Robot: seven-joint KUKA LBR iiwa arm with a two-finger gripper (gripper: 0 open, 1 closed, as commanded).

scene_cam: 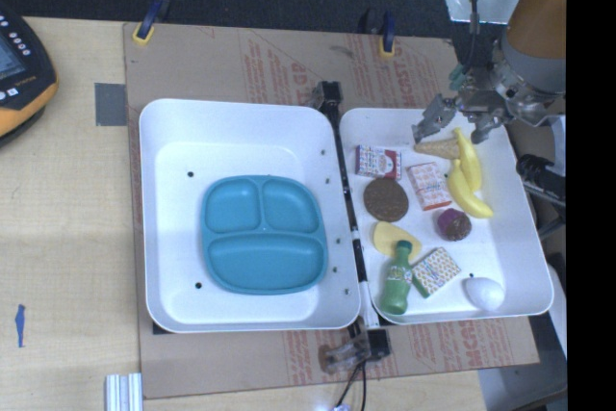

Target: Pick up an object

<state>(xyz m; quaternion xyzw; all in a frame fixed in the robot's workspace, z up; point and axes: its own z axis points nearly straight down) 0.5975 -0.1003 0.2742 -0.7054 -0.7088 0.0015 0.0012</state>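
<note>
Yellow banana [469, 176] rt bin, fingers [435, 119] spread just above.

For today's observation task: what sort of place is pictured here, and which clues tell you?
Probably a robot test bench in a lab: two white bins clamped onto cardboard, toy food such as a banana in the right one, and a robot arm reaching in.

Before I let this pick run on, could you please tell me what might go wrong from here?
1. The gripper hangs open above the far end of the right bin, where a banana and a pale wedge lie touching; it may nudge both and grasp neither.
2. The things in that bin lie crowded, so a red-and-white packet beside the banana could get pushed aside.
</note>
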